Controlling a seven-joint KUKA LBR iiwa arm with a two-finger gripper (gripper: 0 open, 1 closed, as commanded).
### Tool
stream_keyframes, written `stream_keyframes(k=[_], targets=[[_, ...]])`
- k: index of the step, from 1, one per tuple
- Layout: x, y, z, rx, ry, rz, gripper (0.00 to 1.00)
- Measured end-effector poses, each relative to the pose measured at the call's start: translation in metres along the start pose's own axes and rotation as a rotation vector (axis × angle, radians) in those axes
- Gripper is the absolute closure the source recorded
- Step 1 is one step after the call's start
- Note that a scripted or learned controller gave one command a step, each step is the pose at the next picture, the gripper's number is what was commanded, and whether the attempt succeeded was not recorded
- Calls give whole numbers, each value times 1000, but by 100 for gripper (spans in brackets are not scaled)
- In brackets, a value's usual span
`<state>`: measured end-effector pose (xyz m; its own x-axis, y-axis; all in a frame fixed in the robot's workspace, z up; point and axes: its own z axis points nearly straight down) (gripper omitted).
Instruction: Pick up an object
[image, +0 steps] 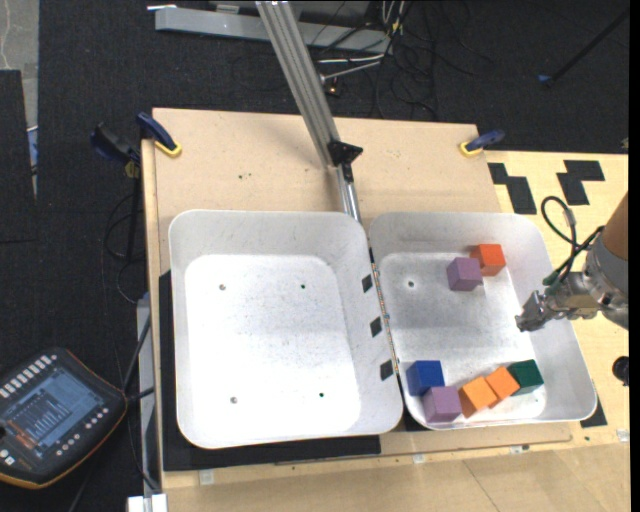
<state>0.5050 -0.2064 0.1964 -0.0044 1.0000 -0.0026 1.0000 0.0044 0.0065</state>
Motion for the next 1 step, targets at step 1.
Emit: stream_keyframes(k=[1], targets=[[0, 1, -14, 3, 1, 1, 100]])
